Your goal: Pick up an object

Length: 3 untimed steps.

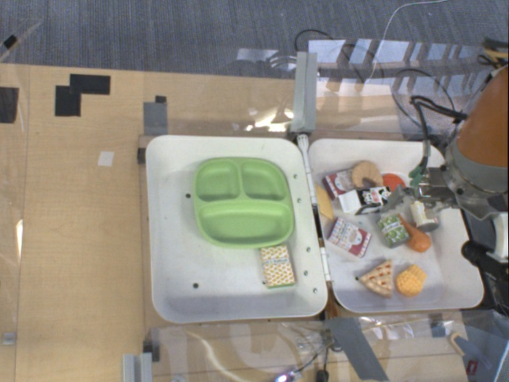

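The right bin (pixel 445 293) holds several toy foods: a red and white carton (pixel 338 184), a brown round biscuit (pixel 366 172), a black and white carton (pixel 371 200), a green packet (pixel 393 229), an orange carrot (pixel 420 241), a pizza slice (pixel 377 278), an orange waffle disc (pixel 410 280) and a red and white packet (pixel 349 236). My gripper (pixel 414 204) hangs low over the bin's right half, just above the carrot and green packet. Nothing shows as held.
The left bin (pixel 171 285) carries a green divided plate (pixel 242 201) and a small patterned box (pixel 277 266) near its front right. A yellow piece (pixel 324 203) lies against the right bin's left wall. The grey arm with its orange band (pixel 485 134) enters from the right.
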Each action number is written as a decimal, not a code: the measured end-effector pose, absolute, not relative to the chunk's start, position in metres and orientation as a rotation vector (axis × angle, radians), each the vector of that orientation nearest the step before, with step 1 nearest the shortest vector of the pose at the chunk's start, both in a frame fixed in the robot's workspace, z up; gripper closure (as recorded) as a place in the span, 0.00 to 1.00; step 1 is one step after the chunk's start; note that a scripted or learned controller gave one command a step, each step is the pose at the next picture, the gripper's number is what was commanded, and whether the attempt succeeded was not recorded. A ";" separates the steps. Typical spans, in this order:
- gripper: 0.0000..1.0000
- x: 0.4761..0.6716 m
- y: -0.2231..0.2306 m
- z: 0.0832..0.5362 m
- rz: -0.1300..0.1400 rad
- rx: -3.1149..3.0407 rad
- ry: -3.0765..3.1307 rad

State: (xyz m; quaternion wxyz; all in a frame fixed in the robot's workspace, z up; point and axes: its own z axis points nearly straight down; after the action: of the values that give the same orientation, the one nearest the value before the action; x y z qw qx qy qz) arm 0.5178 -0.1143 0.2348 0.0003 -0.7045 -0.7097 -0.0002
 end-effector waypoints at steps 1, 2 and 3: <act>0.00 0.593 -0.127 0.164 0.001 -2.256 -2.183; 0.00 0.621 -0.149 0.122 -0.028 -2.000 -2.462; 0.00 0.639 -0.153 0.099 -0.032 -2.127 -2.351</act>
State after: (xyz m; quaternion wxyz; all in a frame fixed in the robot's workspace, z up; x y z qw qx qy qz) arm 0.6393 -0.1529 0.0992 -0.0146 -0.6707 -0.7415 -0.0102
